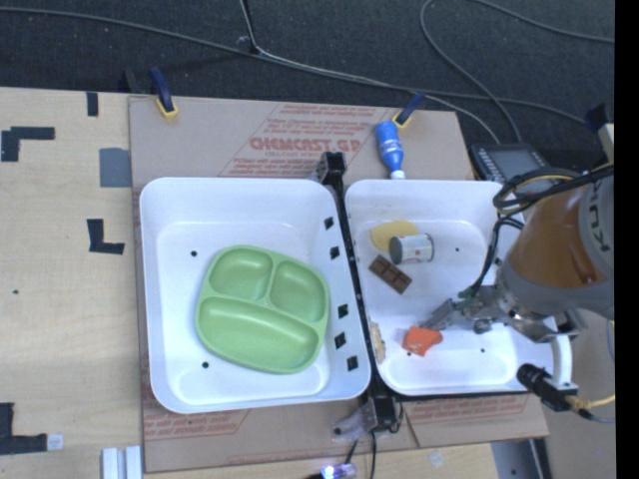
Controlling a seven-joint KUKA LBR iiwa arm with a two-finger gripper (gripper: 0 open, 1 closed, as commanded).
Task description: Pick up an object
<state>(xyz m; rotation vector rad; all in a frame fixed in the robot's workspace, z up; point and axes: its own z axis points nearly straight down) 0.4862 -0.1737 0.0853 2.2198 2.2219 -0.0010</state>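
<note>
Four items lie in the right bin (469,372); the gripper (446,314) sits just above the orange piece (422,340), grip state indeterminable. Risk: a low approach could nudge it aside, missing the pick.

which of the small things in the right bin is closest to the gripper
The orange piece, lying just left of the gripper near the bin's front. The brown bar, the small can and the yellow item lie farther back.
</note>
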